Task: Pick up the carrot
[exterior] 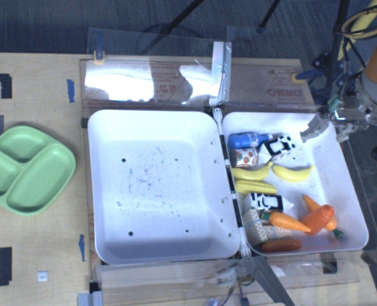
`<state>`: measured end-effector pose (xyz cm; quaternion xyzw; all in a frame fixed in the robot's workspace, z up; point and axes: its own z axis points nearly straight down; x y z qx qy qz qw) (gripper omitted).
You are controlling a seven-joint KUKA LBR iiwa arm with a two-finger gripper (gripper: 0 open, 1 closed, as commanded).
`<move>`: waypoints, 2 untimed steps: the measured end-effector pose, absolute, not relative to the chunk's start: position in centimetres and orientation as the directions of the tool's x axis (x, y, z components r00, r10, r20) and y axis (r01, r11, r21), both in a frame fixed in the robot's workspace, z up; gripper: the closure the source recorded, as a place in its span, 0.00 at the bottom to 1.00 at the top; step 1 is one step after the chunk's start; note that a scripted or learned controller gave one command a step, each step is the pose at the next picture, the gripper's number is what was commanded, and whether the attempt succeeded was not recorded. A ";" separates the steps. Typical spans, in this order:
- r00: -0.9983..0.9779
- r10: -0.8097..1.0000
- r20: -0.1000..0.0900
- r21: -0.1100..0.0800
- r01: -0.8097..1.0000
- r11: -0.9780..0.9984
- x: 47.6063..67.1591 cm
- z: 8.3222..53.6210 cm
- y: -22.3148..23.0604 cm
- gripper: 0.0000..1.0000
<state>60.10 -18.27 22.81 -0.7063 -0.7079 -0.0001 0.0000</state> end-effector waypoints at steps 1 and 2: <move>-0.064 0.998 0.015 -0.005 0.998 0.064 52.2 9.8 -21.3 0.00; -0.258 0.966 -0.002 0.005 0.966 0.258 48.5 8.7 -20.2 0.00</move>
